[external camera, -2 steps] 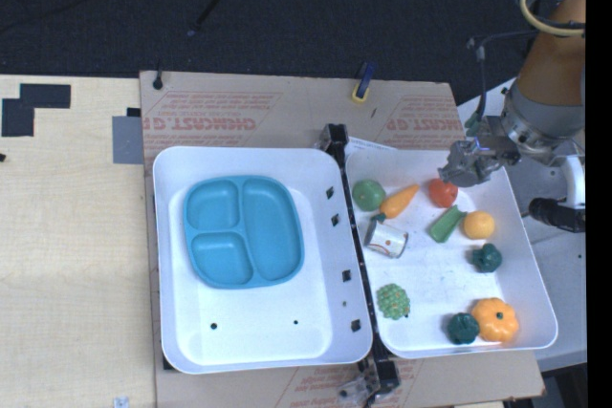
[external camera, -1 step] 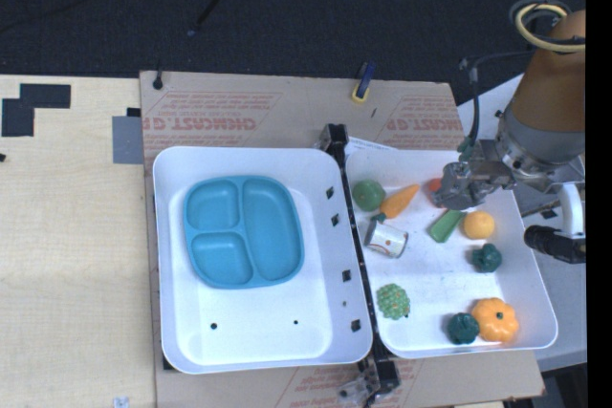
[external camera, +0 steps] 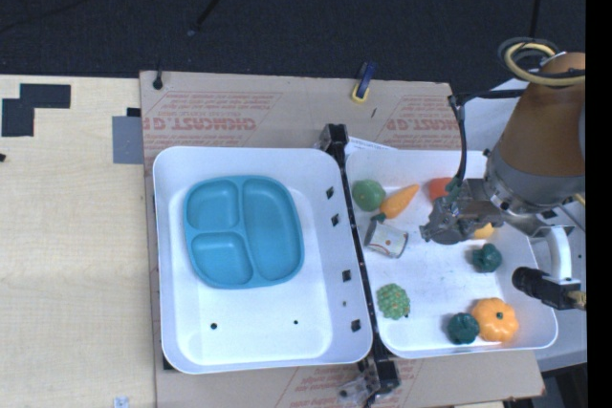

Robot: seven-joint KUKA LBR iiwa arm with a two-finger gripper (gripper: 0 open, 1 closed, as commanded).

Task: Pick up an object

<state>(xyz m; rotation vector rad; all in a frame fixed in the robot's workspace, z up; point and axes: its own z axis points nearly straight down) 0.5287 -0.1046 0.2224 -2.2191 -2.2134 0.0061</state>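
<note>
Gripper (external camera: pixel 448 226) sits low over the right bin (external camera: pixel 535 339), near its upper middle, dark and bunched under the orange wrist band; from my feed I cannot tell how it is set, and I see nothing held in it.

Nearest pieces: a red toy (external camera: pixel 439 188) just above it, partly hidden by the cable, and a small yellow bit (external camera: pixel 486 230) just to its right, tucked against the wrist. A dark green toy (external camera: pixel 487 257) lies a little below and right. To the gripper's left, apart from it, an orange carrot (external camera: pixel 400 200) touches a green round vegetable (external camera: pixel 368 195); below those a small grey and white box (external camera: pixel 386 240), tilted. Further down, a light green bumpy piece (external camera: pixel 393 301), then a teal piece (external camera: pixel 463 328) touching an orange pumpkin (external camera: pixel 495 319) at the lower edge.

Left bin (external camera: pixel 182 330) holds a blue divided plate (external camera: pixel 243 231) with three compartments.

Both bins rest on cardboard (external camera: pixel 249 115) with red print, upside down from my angle; too blurred for me to read with confidence. A blue and yellow clamp (external camera: pixel 362 83) grips its top edge.
</note>
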